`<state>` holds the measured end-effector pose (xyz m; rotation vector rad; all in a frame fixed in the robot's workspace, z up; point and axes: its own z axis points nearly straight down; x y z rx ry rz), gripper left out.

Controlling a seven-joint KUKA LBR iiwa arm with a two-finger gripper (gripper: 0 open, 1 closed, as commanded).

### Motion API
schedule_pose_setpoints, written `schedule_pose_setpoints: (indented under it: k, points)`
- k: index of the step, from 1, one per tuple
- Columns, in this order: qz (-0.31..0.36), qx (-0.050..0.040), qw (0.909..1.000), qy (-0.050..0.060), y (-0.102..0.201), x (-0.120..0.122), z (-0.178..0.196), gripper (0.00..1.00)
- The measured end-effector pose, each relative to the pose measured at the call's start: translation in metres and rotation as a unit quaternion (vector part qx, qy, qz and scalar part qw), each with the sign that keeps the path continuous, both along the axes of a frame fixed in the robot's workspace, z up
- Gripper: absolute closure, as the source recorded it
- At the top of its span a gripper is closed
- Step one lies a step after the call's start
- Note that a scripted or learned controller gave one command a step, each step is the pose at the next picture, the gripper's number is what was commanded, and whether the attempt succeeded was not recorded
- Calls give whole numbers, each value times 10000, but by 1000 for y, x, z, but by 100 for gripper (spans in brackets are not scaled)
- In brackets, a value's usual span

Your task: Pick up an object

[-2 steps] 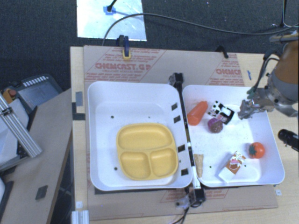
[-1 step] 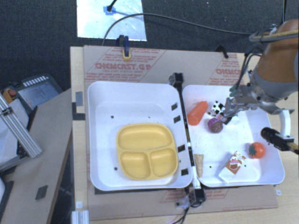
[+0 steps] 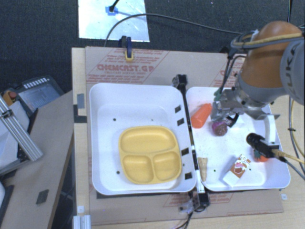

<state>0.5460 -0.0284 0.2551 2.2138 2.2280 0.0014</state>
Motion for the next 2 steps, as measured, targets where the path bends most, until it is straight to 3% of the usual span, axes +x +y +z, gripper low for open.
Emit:
schedule_pose_setpoints:
  k: [2]
  points:
    - [12, 6, 10000, 4, 111, -6, -29, 100]
